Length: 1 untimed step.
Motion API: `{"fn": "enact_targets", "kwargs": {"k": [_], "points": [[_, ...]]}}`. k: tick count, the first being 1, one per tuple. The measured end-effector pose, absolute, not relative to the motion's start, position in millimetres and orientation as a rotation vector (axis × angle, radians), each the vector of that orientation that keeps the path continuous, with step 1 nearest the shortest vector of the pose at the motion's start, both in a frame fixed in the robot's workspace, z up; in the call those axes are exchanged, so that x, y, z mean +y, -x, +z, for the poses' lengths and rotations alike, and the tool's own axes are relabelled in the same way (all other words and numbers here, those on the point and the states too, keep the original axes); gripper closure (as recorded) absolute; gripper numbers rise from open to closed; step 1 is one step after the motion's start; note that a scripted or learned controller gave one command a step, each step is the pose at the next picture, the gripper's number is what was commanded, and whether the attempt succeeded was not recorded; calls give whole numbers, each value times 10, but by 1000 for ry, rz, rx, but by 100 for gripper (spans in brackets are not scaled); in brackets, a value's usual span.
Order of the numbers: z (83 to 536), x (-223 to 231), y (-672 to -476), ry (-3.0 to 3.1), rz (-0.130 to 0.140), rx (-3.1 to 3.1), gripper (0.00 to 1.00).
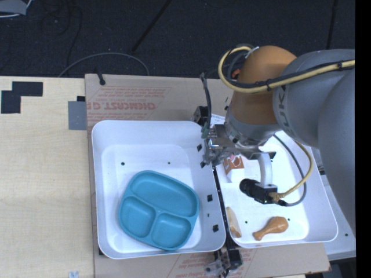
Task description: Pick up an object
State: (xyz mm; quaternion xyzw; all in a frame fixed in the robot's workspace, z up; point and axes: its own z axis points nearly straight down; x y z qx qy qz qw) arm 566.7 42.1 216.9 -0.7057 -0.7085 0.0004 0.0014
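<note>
A: Where's the grey two-finger gripper [235,165]?
B: Low over the right white bin [316,225], above a small brown-and-white packet [234,164]. Whether it grips, I cannot tell.
A: Other things?
B: Tan plastic drumstick [271,227] near the front; blue divided plate [158,209] left.

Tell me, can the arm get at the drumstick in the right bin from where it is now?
Probably yes. The drumstick lies in the open near the right bin's front wall, nothing on top of it, and the gripper hangs over the same bin.
</note>
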Motion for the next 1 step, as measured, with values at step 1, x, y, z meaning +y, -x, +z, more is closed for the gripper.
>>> {"fn": "enact_targets", "kwargs": {"k": [1], "points": [[2254,1014,-5810,2215,0,-2225,100]]}}
